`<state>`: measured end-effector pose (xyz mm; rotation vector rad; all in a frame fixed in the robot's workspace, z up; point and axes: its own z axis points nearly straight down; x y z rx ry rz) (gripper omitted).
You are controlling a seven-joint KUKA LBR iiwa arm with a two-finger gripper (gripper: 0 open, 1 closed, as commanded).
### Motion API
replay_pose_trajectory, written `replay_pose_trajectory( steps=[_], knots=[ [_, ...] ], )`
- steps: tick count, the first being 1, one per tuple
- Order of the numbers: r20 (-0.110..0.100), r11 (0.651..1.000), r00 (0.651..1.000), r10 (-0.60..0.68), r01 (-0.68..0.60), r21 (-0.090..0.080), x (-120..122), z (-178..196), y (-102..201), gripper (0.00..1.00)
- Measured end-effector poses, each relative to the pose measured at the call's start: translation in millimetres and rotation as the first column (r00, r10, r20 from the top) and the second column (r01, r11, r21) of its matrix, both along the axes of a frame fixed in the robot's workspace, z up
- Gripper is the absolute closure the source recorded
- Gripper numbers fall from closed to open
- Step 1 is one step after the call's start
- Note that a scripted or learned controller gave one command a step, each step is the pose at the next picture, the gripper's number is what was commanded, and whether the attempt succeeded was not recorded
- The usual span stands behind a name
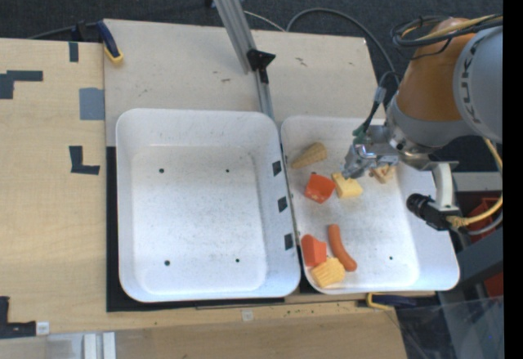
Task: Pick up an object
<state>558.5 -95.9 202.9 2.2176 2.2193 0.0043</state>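
The right bin (409, 267) holds several toy foods. A tan cone-shaped piece (309, 156) lies near its upper left. Below it sit an orange-red block (319, 187) and a small pale yellow block (348, 188). Further down lie a red sausage (341, 247), an orange wedge (313, 249) and a yellow ridged piece (329, 272). My gripper (357, 167) hangs at the upper middle of this bin, just above the yellow block. A small brown piece (381, 174) lies right beside the gripper. Nothing shows between the fingers.
The left bin (131, 186) lies beside the right one, with a raised divider edge (282, 202) between them. A metal pole (233, 10) slants over the back of the bench. Black cables (343, 22) loop behind the arm.
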Motion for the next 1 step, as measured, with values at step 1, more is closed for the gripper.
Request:
replay_pose_trajectory(
  steps=[1],
  knots=[
    [0.000,1.000,1.000,0.000,0.000,-0.001,-0.2,51.2,-10.5,1.00]
  ],
)
